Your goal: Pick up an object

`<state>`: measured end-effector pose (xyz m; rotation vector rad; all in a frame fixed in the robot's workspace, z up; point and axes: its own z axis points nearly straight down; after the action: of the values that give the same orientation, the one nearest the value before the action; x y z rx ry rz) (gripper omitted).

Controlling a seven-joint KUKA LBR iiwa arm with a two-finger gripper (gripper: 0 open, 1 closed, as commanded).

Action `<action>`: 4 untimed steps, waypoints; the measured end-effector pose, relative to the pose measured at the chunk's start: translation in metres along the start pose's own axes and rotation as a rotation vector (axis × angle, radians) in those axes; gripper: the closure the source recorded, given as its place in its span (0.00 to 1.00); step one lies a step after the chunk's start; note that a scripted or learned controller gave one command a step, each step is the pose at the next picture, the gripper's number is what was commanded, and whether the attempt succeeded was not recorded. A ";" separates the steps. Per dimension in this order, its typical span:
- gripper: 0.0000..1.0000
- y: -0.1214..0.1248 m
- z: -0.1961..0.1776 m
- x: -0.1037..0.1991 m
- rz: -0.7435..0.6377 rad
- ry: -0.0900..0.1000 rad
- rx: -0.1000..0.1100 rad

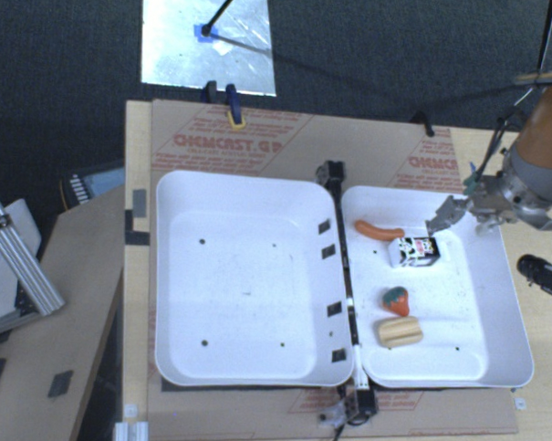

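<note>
Camera view: gripper [440,220] hangs over the right bin's [498,362] far part.
Grip: cannot tell how it stands; nothing seen held.
Carton [413,251]: just below the tool, lying in the bin.
Sausage [378,231]: beside it, to its left.
Strawberry [398,301], bread [400,332]: nearer the camera, well clear.
Progress: nothing lifted yet; descent, grasp and raise judged still to come.

The arm enters at about two o'clock, its orange band at the frame's edge and the grey wrist below it. From the wrist the gripper [445,218] slants toward eight o'clock, down and inward (its tip is a small grey wedge). How its jaws stand is too small and blurred to tell.
</note>
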<state>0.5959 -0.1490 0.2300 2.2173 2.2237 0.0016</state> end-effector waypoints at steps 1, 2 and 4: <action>1.00 0.001 -0.011 0.000 -0.003 0.000 -0.003; 1.00 0.012 -0.082 0.065 -0.003 0.000 -0.002; 1.00 0.074 -0.207 0.187 -0.006 0.002 -0.006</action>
<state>0.6688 0.0387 0.4367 2.2089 2.2276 0.0105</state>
